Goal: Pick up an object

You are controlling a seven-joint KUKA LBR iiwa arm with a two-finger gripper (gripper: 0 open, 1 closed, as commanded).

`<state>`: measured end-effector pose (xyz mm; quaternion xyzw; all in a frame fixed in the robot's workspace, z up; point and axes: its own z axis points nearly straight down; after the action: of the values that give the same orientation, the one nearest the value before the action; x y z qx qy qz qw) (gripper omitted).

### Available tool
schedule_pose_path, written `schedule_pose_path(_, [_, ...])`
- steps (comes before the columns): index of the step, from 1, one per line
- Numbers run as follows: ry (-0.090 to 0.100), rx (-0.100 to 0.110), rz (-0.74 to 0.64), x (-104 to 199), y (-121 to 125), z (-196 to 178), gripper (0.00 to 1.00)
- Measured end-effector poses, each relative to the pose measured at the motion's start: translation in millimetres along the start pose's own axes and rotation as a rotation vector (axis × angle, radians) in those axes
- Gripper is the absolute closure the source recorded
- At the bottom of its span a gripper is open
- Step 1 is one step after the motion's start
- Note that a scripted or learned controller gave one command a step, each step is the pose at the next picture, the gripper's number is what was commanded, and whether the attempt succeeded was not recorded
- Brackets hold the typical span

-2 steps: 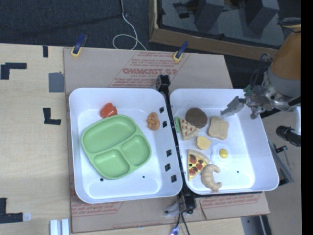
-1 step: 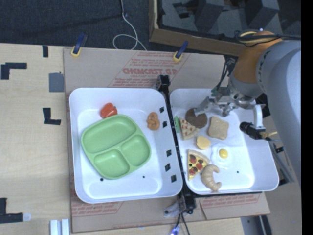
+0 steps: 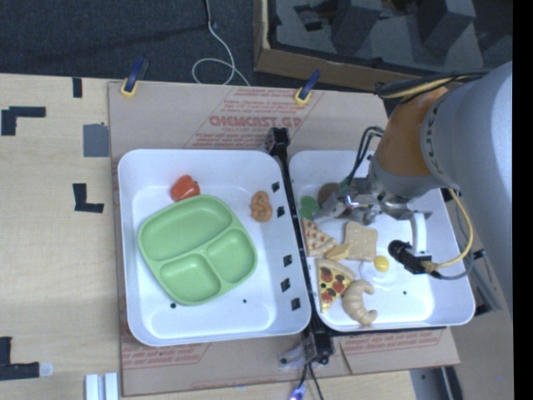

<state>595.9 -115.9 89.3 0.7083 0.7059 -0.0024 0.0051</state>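
The hand (image 3: 360, 207) is down in the right bin (image 3: 441, 307), whether spread or pinched I cannot tell. Toast slice (image 3: 361, 242) just at its six o'clock, pizza slice (image 3: 332, 283) and croissant (image 3: 360, 301) beyond. Left bin (image 3: 133, 173) at nine o'clock holds a green tray (image 3: 196, 248).

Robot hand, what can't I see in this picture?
- Gripper: its fingers are hidden under the wrist in the camera view.
- Brown thing: partly covered by the gripper, too blurry to name.
- Green thing by the divider: too small to name.
- Right bin: the arm covers its far corner.
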Motion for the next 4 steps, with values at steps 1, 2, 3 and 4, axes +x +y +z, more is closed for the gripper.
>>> schedule_pose_path(1, [-0.009, -0.003, 0.000, 6.8, 34.4, 0.2, 0.00])
schedule_pose_path(2, [0.005, 0.001, -0.003, 14.4, 33.6, -8.2, 1.00])
schedule_pose_path(3, [0.012, -0.004, -0.008, 52.9, 19.9, -101.2, 1.00])
schedule_pose_path(4, [0.011, 0.005, -0.005, 50.9, 17.6, -95.2, 0.00])
